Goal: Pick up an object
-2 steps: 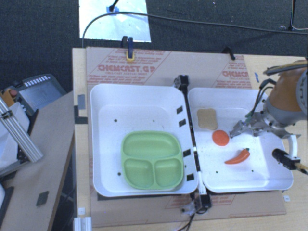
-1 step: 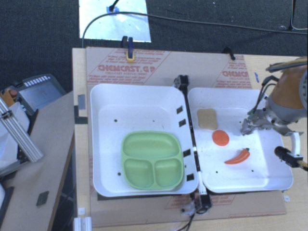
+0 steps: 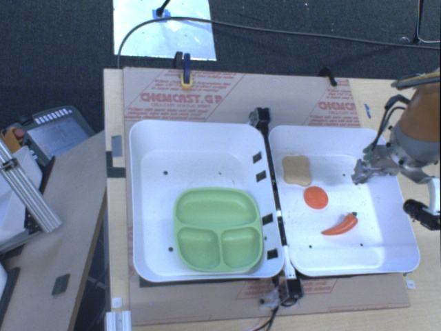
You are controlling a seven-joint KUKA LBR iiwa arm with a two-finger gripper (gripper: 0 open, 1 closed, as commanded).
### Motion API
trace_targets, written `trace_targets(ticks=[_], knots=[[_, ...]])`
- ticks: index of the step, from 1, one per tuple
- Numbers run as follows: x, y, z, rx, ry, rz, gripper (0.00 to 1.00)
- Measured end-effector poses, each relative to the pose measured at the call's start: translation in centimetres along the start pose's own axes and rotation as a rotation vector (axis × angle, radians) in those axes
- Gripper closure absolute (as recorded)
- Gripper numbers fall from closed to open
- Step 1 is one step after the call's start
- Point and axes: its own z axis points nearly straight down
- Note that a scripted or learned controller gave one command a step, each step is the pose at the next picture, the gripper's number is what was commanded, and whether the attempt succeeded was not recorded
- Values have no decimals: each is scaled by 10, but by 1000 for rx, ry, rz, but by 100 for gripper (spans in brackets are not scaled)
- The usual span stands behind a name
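Dark carpet surrounds a cardboard-topped bench bearing two shallow white bins side by side. Seen from above, the left bin holds a green divided tray toward its 6 o'clock side. The right bin holds three candidates: a tan bread-like slice at about 10 o'clock, an orange-red disc near the centre, and a red-orange chili pepper at about 5 o'clock of the disc. The gripper reaches in from 3 o'clock and sits over the bin's upper right area, well apart from all three items; nothing is visibly in its grasp, and how far it is spread I cannot tell. By my reading the pick has not begun: all objects lie loose on the bin floor, so approach, closing and lifting remain
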Motion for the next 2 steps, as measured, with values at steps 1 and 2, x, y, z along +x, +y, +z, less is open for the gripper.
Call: trace_targets(ticks=[1,2], knots=[[-3,-4,-46,0,-1,0,100],[-4,-2,-85,1,0,0,100]])
